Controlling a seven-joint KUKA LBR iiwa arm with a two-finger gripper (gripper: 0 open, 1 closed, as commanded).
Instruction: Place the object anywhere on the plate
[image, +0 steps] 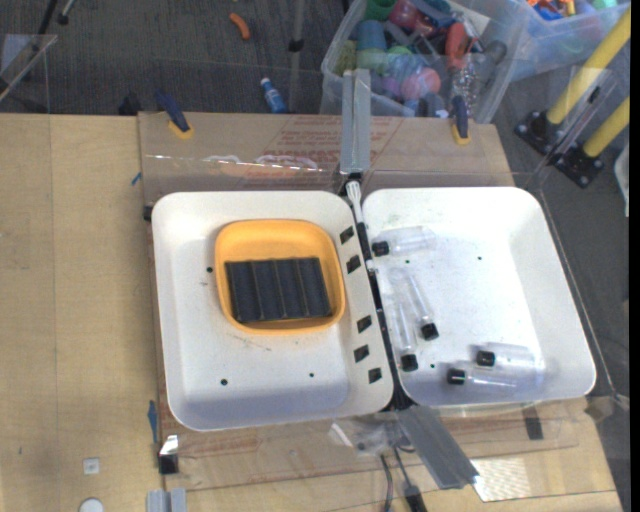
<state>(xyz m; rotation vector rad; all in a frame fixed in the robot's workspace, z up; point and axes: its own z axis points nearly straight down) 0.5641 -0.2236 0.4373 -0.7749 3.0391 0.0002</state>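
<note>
An orange plate (235, 245) sits in the left white bin (190, 380). A black ribbed rectangular object (278, 290) lies flat on the plate, covering most of its middle. In the right white bin (555, 300) lie several clear plastic tubes with black caps: one near the top left (400, 243), two in the middle (412, 305), and two at the lower right (495, 365).
A clear tub of coloured toys (420, 45) stands behind the bins. A grey bar (354, 120) rises along the seam between the bins, with black clips down the divider. Bare wooden bench lies to the left.
</note>
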